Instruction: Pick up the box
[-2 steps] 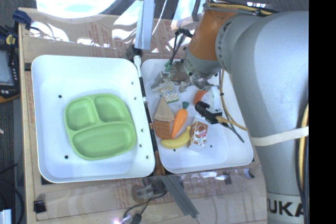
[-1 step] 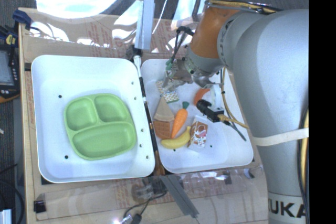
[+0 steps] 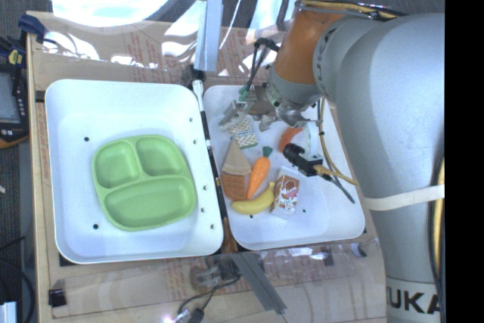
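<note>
The box (image 3: 286, 194) is a small white and brown carton with a red picture. It lies in the right bin (image 3: 340, 219) near its front, beside a yellow banana (image 3: 253, 203). My gripper (image 3: 243, 116) hangs over the back left part of the same bin, well behind the box and apart from it. A small checkered piece (image 3: 243, 133) sits directly below the gripper; whether they touch cannot be told. The arm's grey body covers the right side of the bin.
An orange carrot (image 3: 259, 176) and a tan cone-shaped wedge (image 3: 236, 165) lie between the gripper and the box. Another orange piece (image 3: 290, 138) lies farther right. The left bin (image 3: 68, 125) holds a green divided plate (image 3: 144, 181).
</note>
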`<act>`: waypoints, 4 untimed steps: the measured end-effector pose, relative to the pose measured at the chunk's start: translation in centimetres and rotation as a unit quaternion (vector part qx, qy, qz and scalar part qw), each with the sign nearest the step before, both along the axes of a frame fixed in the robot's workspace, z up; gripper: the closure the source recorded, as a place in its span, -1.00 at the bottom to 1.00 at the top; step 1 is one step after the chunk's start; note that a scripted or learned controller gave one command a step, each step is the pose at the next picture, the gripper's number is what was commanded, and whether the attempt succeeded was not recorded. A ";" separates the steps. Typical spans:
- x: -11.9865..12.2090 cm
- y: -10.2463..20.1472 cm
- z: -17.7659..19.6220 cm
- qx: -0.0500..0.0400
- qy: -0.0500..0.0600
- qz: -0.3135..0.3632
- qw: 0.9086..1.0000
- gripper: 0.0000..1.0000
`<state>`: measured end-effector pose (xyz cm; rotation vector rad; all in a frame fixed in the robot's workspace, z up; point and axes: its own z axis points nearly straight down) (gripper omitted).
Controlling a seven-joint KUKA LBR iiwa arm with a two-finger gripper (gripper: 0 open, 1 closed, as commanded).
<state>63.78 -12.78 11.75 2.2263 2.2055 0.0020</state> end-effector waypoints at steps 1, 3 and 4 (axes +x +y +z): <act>0.5 1.0 -2.2 0.002 0.002 -0.010 1.000 -1.00; 0.6 0.9 -1.0 0.001 0.001 -0.008 1.000 -1.00; 0.6 1.0 0.0 0.001 0.001 -0.008 1.000 1.00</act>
